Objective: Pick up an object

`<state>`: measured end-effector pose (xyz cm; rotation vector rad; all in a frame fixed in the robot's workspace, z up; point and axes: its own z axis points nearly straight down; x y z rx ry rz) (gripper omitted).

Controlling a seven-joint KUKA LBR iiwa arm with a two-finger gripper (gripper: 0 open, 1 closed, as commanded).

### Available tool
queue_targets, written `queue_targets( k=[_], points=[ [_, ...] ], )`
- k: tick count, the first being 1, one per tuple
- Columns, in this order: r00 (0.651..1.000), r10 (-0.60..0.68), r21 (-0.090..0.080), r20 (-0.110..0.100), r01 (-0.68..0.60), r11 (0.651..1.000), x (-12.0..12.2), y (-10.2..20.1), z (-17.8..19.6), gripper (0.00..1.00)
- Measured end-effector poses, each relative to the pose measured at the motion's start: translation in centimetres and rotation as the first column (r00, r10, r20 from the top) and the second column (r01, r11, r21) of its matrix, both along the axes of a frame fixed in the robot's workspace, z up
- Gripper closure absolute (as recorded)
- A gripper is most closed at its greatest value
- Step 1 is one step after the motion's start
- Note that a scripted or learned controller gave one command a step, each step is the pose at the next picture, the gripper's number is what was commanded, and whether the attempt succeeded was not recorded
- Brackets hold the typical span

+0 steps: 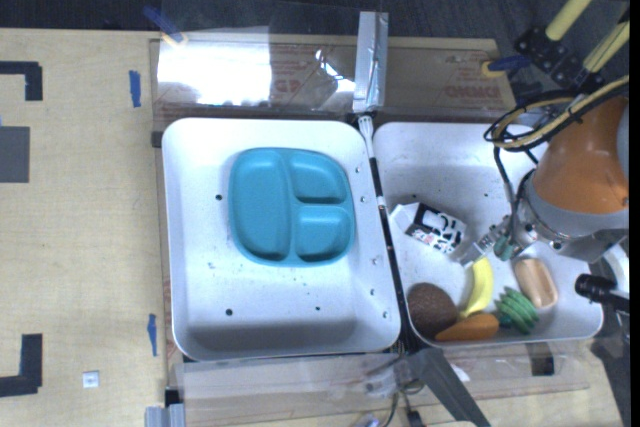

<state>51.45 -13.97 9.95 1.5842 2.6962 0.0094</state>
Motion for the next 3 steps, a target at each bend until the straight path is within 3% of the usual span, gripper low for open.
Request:
queue_targets(
  k=[1,2,3],
  points=[
    [0.929,-0.370,0.002,-0.012,0.370,0.929,6.0,-0.3,-0.2,1.00],
    [0.981,-0.195,0.002,-0.014,0.195,0.981,5.3,1.2,2.6,1.00],
    [0.938,-0.348,0.004,-0.010,0.348,0.938,11.8,6.4,8.7,1.00]
  ],
)
